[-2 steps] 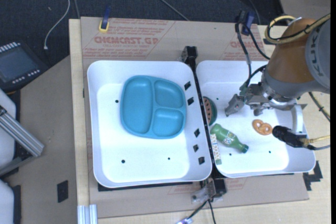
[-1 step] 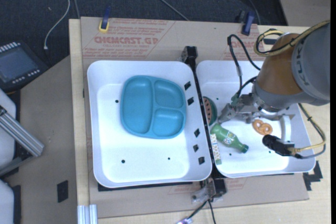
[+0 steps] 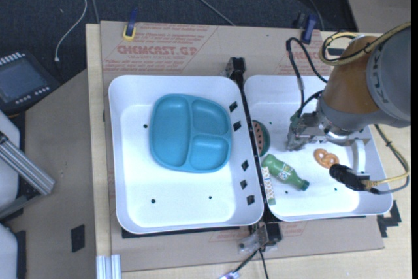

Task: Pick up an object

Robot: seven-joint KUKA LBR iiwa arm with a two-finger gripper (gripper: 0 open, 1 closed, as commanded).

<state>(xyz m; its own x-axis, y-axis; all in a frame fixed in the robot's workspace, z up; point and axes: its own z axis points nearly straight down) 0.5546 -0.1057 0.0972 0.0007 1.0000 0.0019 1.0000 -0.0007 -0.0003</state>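
The arm [image 3: 366, 88] is seen entering from the right and is bent over the right bin [image 3: 313, 196], with the orange band [image 3: 345, 85] turned toward the camera above the wrist. The gripper [image 3: 299, 139] is pointed down into that bin, over bare white floor in its middle part, nearer the left wall than the right. Whether the gripper is open or closed cannot be told from this angle, and whether the floor is touched cannot be told either. Two bins are counted on the bench [image 3: 196, 42], set side by side and touching along their inner walls. Four loose things are counted in all. In the left bin [image 3: 124, 160] one plate [image 3: 191, 132] is found, blue, divided into three compartments, and laid flat in the upper middle. In the right bin three things are found. One bottle [image 3: 285, 172], green, is laid on its side in the lower left part, below the gripper and apart from it. One pretzel [image 3: 324, 157], orange-brown, is laid just to the lower right of the gripper. One disc [image 3: 260, 135], dark with red and green marks, is set against the left wall, left of the gripper and above the bottle. The bottle, the pretzel and the disc are kept apart from one another.
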